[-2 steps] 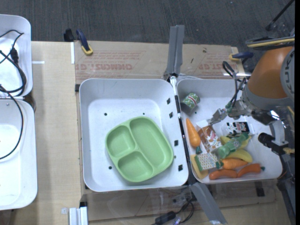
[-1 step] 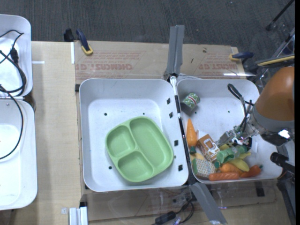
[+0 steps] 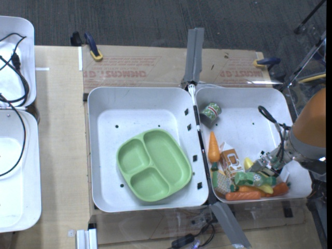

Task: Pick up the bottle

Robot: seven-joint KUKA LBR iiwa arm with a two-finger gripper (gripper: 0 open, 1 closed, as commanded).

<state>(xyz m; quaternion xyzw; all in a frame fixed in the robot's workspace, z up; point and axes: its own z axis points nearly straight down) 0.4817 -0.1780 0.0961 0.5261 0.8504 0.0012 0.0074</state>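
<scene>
My tool (image 3: 268, 161) sits low in the right bin (image 3: 244, 100), near its front right corner, hanging over the heap of things piled there. The bottle (image 3: 252, 179), as I read it, is the green one lying on its side in that heap, just below and a little to the left of my tool as the camera sees it, close enough that the two look nearly touching. Its long axis runs roughly left to right, along the front wall of the bin, with a yellow piece (image 3: 264, 189) and the orange carrots (image 3: 244, 195) crowding its front side and a small carton (image 3: 231, 162) just to its left. Whether my tool is spread wide or pinched narrow I cannot tell; the tips are lost against the clutter, and I see nothing clearly caught between them. I judge the coming move turns on that lie: I would need to close across the bottle's short width, front to back, not along its length. The green divided plate (image 3: 153, 165) in the left bin (image 3: 104, 154) is well apart and plays no part.
</scene>
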